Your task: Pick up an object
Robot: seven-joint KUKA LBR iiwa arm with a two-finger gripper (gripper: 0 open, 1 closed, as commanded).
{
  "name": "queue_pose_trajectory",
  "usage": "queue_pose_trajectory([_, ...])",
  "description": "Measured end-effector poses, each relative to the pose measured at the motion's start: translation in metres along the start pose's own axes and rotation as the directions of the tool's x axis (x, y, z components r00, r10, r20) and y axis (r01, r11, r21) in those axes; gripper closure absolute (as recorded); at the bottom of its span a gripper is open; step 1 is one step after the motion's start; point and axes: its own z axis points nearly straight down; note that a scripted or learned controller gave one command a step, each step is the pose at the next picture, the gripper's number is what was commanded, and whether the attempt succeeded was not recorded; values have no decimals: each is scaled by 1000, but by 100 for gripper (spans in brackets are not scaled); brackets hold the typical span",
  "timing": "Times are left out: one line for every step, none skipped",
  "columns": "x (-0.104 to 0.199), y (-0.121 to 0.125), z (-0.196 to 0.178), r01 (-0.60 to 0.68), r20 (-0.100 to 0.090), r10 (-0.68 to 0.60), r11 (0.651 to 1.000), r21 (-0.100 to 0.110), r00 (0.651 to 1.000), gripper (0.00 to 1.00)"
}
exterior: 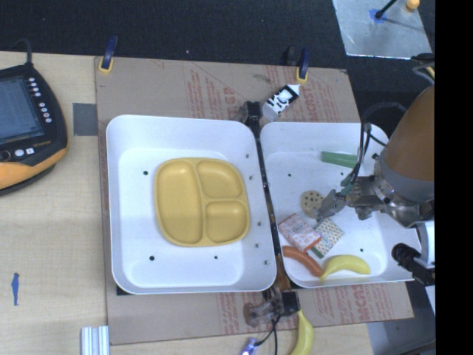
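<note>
Tool (330,204) hovers beside round cookie (312,198).

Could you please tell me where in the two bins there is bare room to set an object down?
The left white bin has bare floor ringing the yellow divided plastic tray. The right white bin is bare along its back left. Its front is crowded: yellow banana, orange sausage, snack packets, gripper.

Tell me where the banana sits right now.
The banana lies in the right bin, along its near edge, with the orange hot dog to its left and the tool above it in the camera view.
</note>
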Motion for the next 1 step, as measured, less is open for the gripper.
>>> queue_pose_trajectory([-6, 69, 79, 3, 2, -3, 1000, 1, 1000, 0])
